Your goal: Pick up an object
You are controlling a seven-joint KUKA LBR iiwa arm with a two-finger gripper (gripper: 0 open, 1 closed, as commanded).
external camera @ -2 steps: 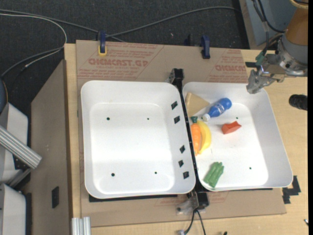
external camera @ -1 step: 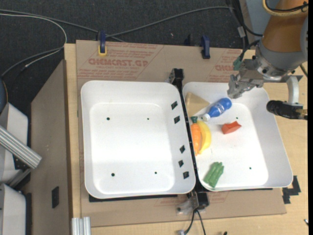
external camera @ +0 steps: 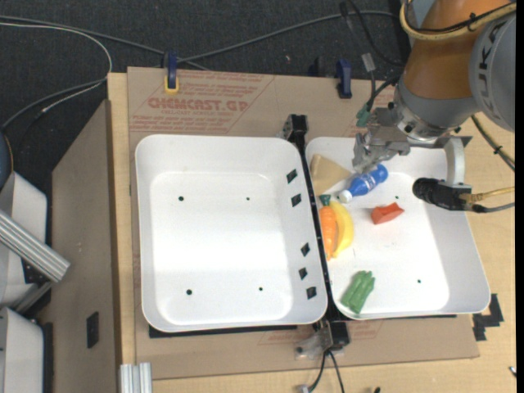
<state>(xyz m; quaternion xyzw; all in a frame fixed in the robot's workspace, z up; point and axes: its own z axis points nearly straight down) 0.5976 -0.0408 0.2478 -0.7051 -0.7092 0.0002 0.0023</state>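
Gripper [external camera: 375, 155] hangs just above a glossy blue-and-white bottle [external camera: 365, 182] in the smooth right bin [external camera: 458, 285]; its jaw state is unreadable.

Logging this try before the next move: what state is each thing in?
gripper: low over the right bin, just above the blue bottle
blue bottle: lying on its side
red block: lying flat
orange and yellow toy: against the divider
green toy: near the front rim
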